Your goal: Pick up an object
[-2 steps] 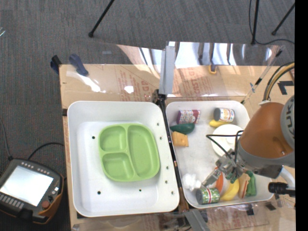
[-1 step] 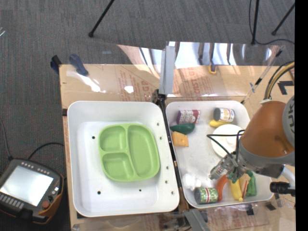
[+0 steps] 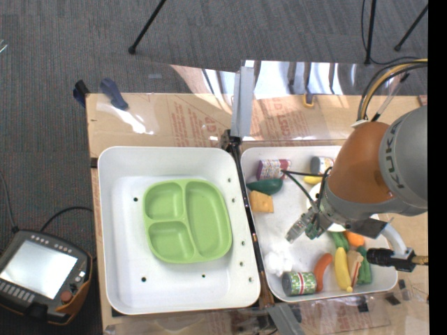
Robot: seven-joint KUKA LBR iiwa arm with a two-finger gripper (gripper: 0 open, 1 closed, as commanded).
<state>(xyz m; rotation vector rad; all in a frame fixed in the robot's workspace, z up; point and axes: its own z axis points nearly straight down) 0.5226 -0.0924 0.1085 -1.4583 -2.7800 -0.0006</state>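
My gripper [image 3: 292, 234] hangs low over the bare middle of the right bin [image 3: 297, 257], pointing down and to the left, with the orange-banded wrist [image 3: 360, 166] above it. Nothing shows in its grasp. Around it lie a yellow wedge [image 3: 262, 202], a dark green vegetable [image 3: 265, 185], a purple-labelled can [image 3: 272, 167], a white lump [image 3: 279, 260], a green and red can [image 3: 300, 283], an orange sausage shape [image 3: 323, 267] and a yellow banana-like piece [image 3: 341, 268]. The arm hides part of the bin's right side.
The left bin [image 3: 119, 257] holds a green divided plate [image 3: 187, 220]. A second small can [image 3: 321, 164] stands at the right bin's back. A handheld pendant [image 3: 38, 271] lies on the floor at lower left. Tripod legs [image 3: 150, 19] cross the carpet behind the bench.
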